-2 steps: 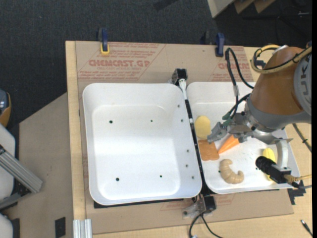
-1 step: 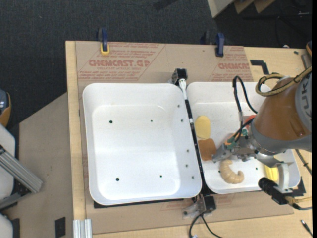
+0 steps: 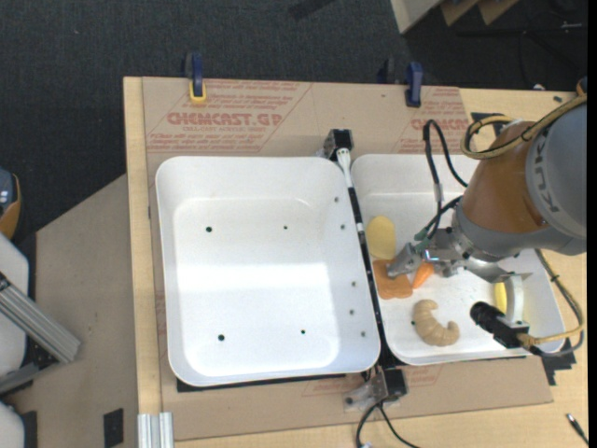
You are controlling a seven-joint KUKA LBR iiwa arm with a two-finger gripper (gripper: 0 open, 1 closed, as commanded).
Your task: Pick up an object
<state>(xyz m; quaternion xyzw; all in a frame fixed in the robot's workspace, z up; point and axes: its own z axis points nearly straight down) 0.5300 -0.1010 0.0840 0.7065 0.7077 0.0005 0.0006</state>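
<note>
Where the grey arm with its orange band (image 3: 504, 194) reaches in from the right, its gripper (image 3: 417, 261) is seen low inside the right shallow white plastic bin (image 3: 410, 171). How far the fingers are parted cannot be told. A small orange carrot-shaped piece (image 3: 422, 273) lies at the gripper's tip, just beside a flat orange slab (image 3: 393, 282) and a pale yellow oval object (image 3: 381, 235) near the bin's left wall. A tan croissant-shaped toy (image 3: 436, 323) rests nearer the front. The left white bin (image 3: 177, 189) sits alongside on the counter (image 3: 140, 250).
</note>
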